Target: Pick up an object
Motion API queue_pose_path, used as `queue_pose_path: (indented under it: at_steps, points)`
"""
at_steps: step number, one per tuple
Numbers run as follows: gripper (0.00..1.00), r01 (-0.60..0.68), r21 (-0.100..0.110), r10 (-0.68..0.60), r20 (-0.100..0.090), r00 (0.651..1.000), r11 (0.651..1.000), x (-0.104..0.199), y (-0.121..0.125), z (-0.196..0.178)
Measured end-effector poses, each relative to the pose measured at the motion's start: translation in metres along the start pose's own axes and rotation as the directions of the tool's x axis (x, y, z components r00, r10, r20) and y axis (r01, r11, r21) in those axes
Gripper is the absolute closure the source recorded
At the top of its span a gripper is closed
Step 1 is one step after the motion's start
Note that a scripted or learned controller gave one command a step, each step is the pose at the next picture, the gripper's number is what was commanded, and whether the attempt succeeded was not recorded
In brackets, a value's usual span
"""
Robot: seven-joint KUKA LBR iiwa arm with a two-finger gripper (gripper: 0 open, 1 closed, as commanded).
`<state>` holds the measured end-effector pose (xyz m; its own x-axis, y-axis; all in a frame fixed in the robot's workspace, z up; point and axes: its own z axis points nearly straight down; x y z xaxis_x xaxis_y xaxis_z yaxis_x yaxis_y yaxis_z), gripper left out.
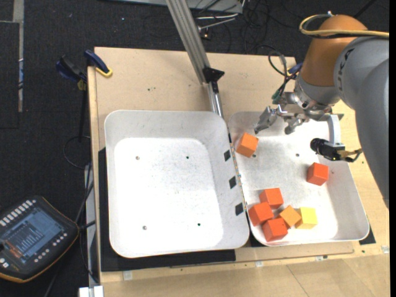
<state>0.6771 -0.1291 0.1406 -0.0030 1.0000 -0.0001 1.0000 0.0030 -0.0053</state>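
Gripper [276, 120], fingers spread and holding nothing, hung over the right bin [346, 218]; an orange block [247, 145] lay just beside it, the wooden bench [154, 73] beyond.

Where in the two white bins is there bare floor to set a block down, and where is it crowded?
The left bin offers its whole floor, bordered only by its rim. In the right bin, a bare patch lies between the lone orange block, the red block and the cluster. Crowded: the block cluster near the front rim, and under the gripper.
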Motion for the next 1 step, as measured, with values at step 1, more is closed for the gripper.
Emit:
queue_pose_path:
  at_steps: [1]
  points:
    - [0.0,0.0,-0.001,0.0,0.0,1.0,1.0,0.0008,-0.0006,0.0482]
